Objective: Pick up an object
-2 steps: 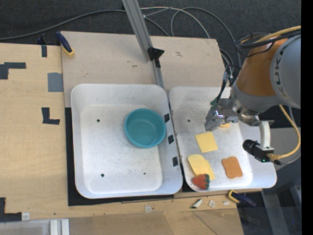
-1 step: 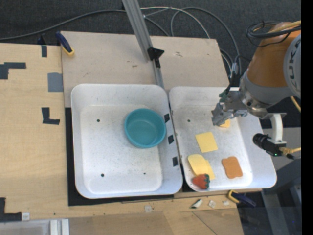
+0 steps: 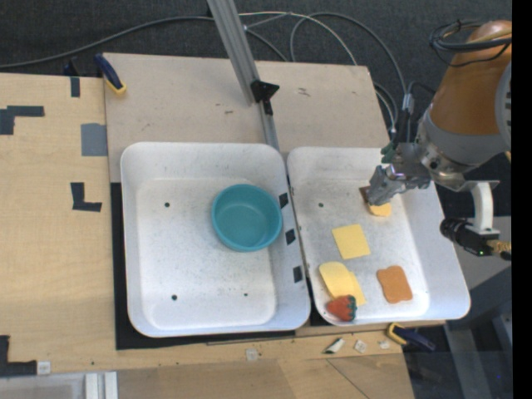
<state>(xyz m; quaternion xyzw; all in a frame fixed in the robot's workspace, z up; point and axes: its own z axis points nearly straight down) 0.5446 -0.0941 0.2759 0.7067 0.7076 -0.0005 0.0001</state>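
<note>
Bench with two white bins side by side, seen from above at a slant. Left bin: one teal bowl, upright, near the bin's centre. Right bin: five small items. A pale yellow piece lies at the far end; a yellow square sits mid-bin; a yellow slab lies nearer, with a red piece touching its near end; an orange slab lies to their right, apart from them.

The arm reaches in from the right, and its pincer stands low over the far end of the right bin, directly above the pale yellow piece and partly covering it. This placement suggests that piece is the chosen target. Whether the pincer is wide, narrow or gripping cannot be told; its tip hides the contact.

The other items lie flat and mostly spaced apart, which leaves room for a descent from above. The pale piece looks low and thin, so a grasp may slip off it.
</note>
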